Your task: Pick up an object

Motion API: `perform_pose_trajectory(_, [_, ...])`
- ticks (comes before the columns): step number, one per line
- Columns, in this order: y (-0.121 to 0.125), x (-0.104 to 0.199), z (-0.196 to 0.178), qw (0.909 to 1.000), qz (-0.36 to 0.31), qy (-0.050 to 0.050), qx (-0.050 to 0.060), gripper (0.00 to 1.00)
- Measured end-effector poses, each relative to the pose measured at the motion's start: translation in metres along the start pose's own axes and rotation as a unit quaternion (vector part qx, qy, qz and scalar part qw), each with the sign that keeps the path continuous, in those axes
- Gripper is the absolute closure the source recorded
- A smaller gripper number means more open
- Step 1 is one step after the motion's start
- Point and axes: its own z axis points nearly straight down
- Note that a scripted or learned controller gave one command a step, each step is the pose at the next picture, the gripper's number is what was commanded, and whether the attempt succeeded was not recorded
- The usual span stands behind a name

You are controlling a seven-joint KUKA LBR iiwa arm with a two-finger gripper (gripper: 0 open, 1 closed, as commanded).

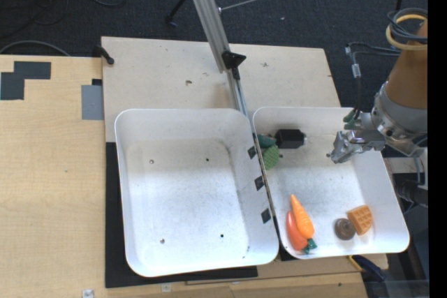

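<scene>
The gripper [341,149] hangs over the right bin [380,181] near its right wall, its small metal fingers pointing down and left; whether they are spread or pressed together I cannot tell, and nothing is seen between them; above it the grey wrist rises into the orange band of the arm [411,77], which comes in from the right. Nearest on the bin floor, to the gripper's left, lies a black object [290,138]; just left of that, against the divide between the 2 bins, sits a green object [269,155]. Toward the near end of the same bin an orange carrot [301,215] lies tilted, resting on a red object [293,232] with a bit of green at its lower tip; well to the right of these an orange waffle-like piece [360,219] touches a small brown round piece [343,228]. All 6 items lie apart from the gripper. The left bin [140,220] sits beside the right one, and a slanted metal rail [209,17] runs up from the bins' shared edge over the pale board [167,73] behind them.
</scene>
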Motion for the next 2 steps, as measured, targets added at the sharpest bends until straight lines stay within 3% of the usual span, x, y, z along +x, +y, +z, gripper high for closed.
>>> perform_pose_trajectory(2, [-0.016,0.123,0.012,1.0,-0.001,0.0,0.001,1.0])
